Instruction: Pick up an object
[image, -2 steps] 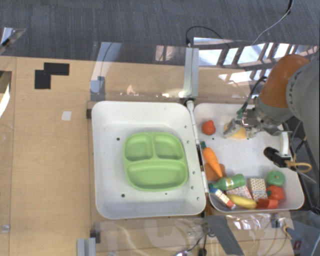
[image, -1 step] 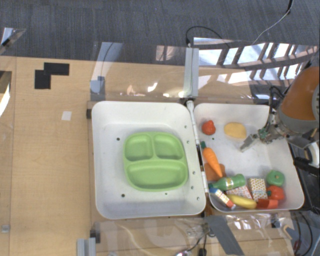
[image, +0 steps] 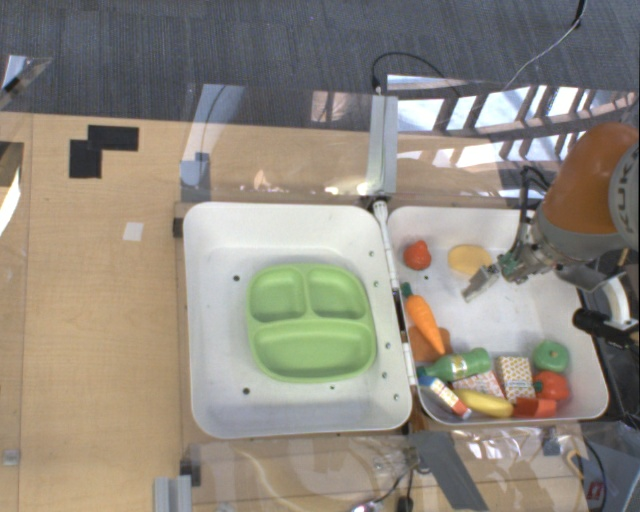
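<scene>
A single fixed camera looked down from above the pale wooden bench (image: 90, 330) at a slant, set far enough back to take in both shallow white bins, left (image: 215, 300) and right (image: 575, 345), while the grey, orange-banded arm (image: 595, 190) entered from the right.

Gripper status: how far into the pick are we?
Nothing looks picked yet. The gripper sits low in the right bin, beside the yellow piece, with nothing seen between its jaws. The carrot, green bottle and the other toys lie in that bin. The grasp and the lift remain.
</scene>
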